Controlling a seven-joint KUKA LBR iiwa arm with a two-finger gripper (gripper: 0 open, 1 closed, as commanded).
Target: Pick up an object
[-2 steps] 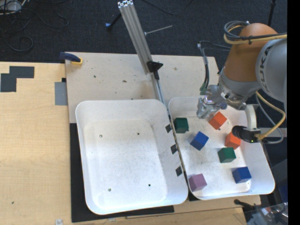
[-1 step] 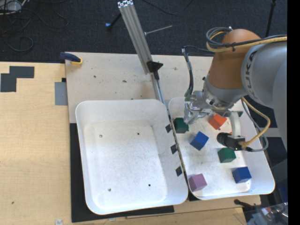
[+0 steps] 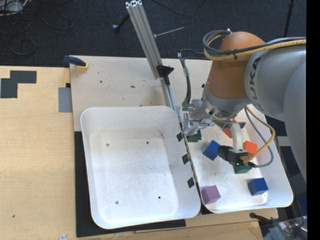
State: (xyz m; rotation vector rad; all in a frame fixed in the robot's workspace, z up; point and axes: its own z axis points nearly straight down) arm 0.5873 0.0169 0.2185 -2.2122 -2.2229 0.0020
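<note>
Gripper (image 3: 192, 129) low at right bin's (image 3: 280, 201) left wall, finger state indiscernible; dark green block (image 3: 194, 135) directly beneath, blue block (image 3: 211, 150) just right-below.

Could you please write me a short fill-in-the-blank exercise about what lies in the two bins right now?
1. The purple block lies in the ____ bin.
2. The arm has an ____ band above its wrist.
3. The block nearest the right bin's front right corner is ____.

Missing words: right; orange; blue
</note>
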